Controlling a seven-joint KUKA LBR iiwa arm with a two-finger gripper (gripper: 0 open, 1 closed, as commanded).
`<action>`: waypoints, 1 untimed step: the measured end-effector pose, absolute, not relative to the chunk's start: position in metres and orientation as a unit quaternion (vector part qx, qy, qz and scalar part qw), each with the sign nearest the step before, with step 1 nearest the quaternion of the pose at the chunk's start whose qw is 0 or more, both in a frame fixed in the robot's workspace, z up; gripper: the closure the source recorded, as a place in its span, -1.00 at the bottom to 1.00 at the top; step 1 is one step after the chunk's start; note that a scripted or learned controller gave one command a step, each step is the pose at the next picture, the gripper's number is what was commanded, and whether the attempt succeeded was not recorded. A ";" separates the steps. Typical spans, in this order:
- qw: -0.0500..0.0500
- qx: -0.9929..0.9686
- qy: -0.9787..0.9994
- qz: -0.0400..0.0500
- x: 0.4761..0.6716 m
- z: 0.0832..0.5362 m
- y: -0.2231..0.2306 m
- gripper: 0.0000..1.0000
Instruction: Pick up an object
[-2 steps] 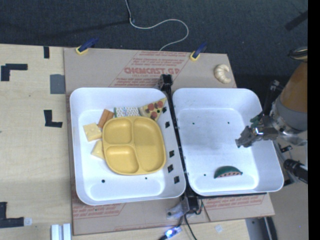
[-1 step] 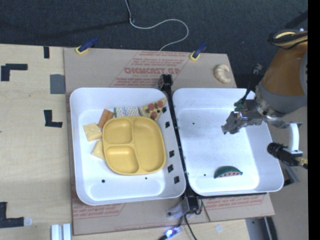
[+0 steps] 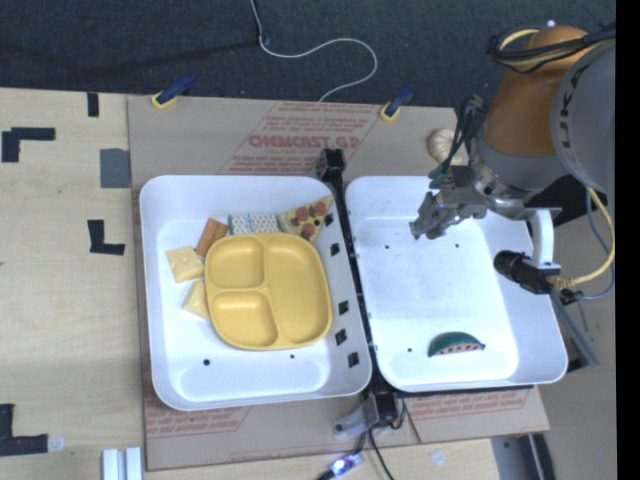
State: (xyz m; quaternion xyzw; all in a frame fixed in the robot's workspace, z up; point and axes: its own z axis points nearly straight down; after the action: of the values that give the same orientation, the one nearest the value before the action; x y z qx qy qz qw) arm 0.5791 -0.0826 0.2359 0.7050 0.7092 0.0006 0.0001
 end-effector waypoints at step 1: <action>0.000 0.705 0.709 0.000 0.616 0.221 -0.048 1.00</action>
State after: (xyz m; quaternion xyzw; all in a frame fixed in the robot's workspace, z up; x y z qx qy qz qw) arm 0.6160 -0.0484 0.2206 0.7053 0.7089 -0.0002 -0.0002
